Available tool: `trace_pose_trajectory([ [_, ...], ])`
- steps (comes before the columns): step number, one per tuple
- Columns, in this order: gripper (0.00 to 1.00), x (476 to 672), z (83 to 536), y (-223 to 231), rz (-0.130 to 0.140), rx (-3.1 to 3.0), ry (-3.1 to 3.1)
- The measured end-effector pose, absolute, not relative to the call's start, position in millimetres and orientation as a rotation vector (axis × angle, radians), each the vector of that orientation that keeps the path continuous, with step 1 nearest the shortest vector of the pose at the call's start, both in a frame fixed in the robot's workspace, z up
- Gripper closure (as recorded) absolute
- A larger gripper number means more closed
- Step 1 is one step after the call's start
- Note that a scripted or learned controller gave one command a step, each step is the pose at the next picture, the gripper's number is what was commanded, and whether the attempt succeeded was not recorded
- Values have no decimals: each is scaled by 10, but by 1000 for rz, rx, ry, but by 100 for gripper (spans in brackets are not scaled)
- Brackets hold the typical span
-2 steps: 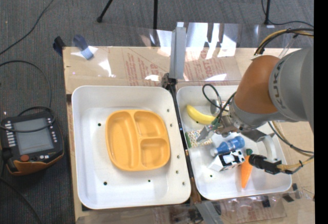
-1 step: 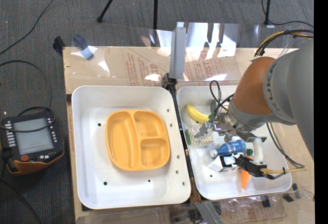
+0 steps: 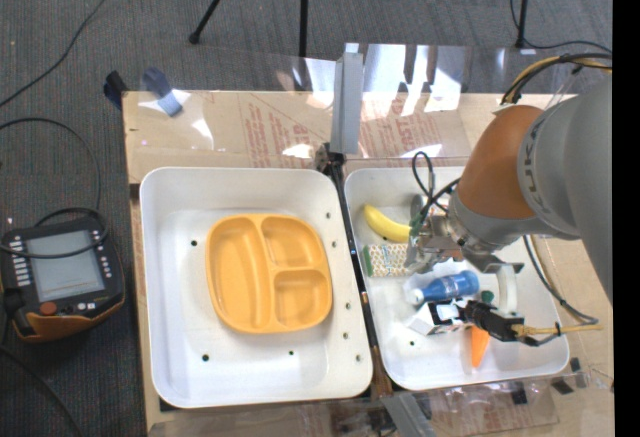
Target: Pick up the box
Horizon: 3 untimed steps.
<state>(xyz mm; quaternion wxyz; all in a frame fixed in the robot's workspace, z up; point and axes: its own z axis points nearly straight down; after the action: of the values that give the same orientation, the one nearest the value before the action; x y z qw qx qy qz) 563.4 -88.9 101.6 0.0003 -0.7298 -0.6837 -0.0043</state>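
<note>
Brown tabletop [image 3: 250, 130] under a slanted overhead view, carrying two shallow white bins side by side. Left white bin [image 3: 175, 225] holding a large yellow three-compartment plastic plate [image 3: 268, 272], near its middle. Right white bin [image 3: 545, 350] crowded, and crossed from the right by the grey arm with its orange wrist band [image 3: 505, 165]. Hand [image 3: 432, 243] low over the upper middle of that bin, wrapped in cables and dark against the clutter; open or closed, cannot tell, and nothing visibly between its tips. Just left of the hand, a curved yellow banana [image 3: 385, 223]; below the banana and touching the bin's left side, a small flat box with a pale patterned face [image 3: 385, 258], probably the task's thing, lying flat with its long axis running roughly left to right. Box therefore just left of and slightly below the hand, very near, with the banana crowding its upper edge. Below the hand, a blue and white bottle [image 3: 447, 286] on its side; lower again, a small white carton with dark print [image 3: 437, 321]; smallest, an orange carrot-shaped toy [image 3: 479, 347] near the front wall. Coming move, by judgement: a short shift left and down, closing across the box's short side, clear of the banana.
</note>
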Motion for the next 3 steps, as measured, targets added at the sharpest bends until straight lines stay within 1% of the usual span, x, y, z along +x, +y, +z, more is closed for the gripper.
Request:
trace_pose_trajectory([
  [1, 0, 5633, 1015, -890, -13, -2293, -2147],
  [2, 0, 5517, 936, -882, -19, -2518, -1879],
  [3, 100, 5525, 1020, -880, -20, -2514, -1877],
])
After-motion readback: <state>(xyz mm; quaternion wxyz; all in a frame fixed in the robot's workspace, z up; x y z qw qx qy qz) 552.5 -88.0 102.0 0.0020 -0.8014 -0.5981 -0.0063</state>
